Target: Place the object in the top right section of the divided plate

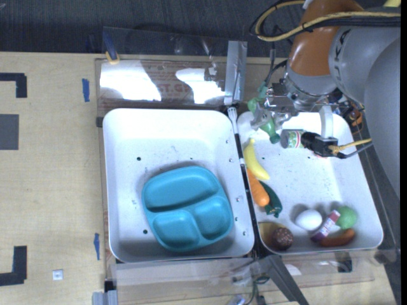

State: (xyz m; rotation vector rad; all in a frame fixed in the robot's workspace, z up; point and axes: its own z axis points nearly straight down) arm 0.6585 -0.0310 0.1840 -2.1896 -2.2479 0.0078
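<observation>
While the gripper (pixel 272 127) hangs over the right bin (pixel 365 189), its grasp impossible to tell, and the banana (pixel 254 161) lies just below it, descend squarely before carrying toward the plate (pixel 186 206).

Blue divided plate (pixel 186 206) in left bin (pixel 121 170); hand (pixel 270 121) over right bin (pixel 365 199), nr banana (pixel 254 161), carrot (pixel 258 190).

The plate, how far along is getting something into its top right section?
Nothing looks done: the blue plate in the left bin has nothing in its sections. In hand: the gripper is over the right bin, above the banana and carrot; I cannot tell whether it has anything. Left: grasp an object, carry it over, set it in the section.
</observation>
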